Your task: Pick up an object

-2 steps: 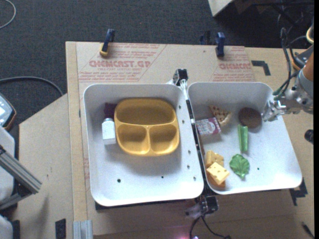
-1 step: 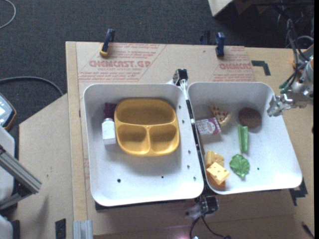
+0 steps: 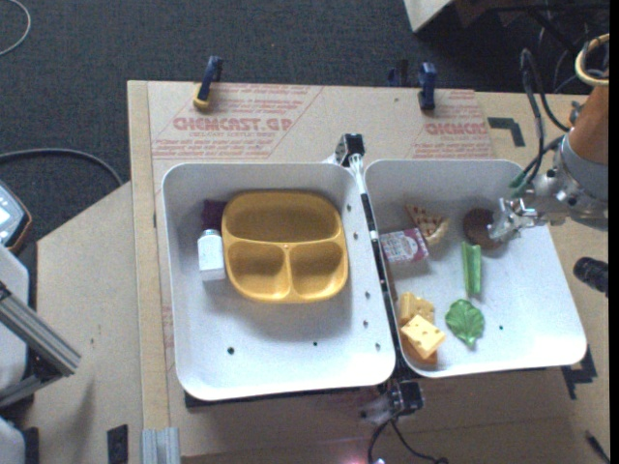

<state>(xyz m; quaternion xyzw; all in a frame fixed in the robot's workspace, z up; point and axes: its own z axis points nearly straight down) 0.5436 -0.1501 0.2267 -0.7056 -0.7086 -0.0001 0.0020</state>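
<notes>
bare floor point(image 3: 527, 288) beside green bean point(image 3: 471, 269)

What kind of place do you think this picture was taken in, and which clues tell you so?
Probably a robotics lab or test bench. A grey robot arm reaches over two white bins clamped to a board, one bin holds toy food such as a cheese wedge, and loose cables run over dark carpet.

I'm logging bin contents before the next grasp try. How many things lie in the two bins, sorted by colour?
Yellow: 3, divided tray, two cheese pieces
Green: 2, bean, leaf
Brown: 2, waffle slice, cookie
White: 1, bottle
Pink: 1, packet
Total: 9
</notes>
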